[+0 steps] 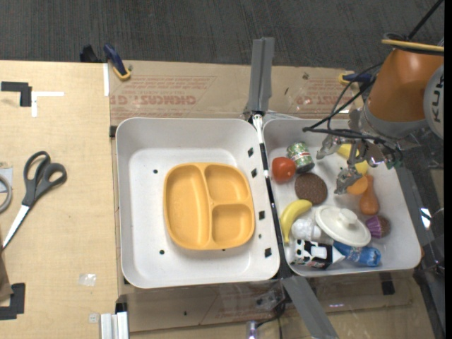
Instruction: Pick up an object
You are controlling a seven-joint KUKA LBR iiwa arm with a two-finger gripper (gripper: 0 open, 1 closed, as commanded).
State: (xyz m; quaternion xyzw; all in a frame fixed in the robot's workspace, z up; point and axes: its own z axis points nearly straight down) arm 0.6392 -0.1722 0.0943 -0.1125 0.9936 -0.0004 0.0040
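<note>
My gripper (337, 164) hangs over the back of the right bin (406, 249), fingers spread open with only bare bin floor between them. One fingertip (327, 148) is near a green can (301, 157). The other fingertip (344, 182) stands beside an orange toy (366, 198) and just right of a brown round disc (311, 188). A red tomato (283, 168) lies left of the can. A yellow piece (359, 162) is partly hidden behind the wrist. Nearer the front lie a banana (293, 216), a white lid (342, 226), a purple cup (376, 226), a cow-patterned toy (313, 254) and a blue item (364, 257).
The left bin (141, 210) holds a yellow divided plate (209, 205). Scissors (32, 186) lie on the wooden bench at far left. A grey divider post (260, 76) rises between the bins at the back. The arm's orange band (402, 83) and cables hang over the right bin's back edge.
</note>
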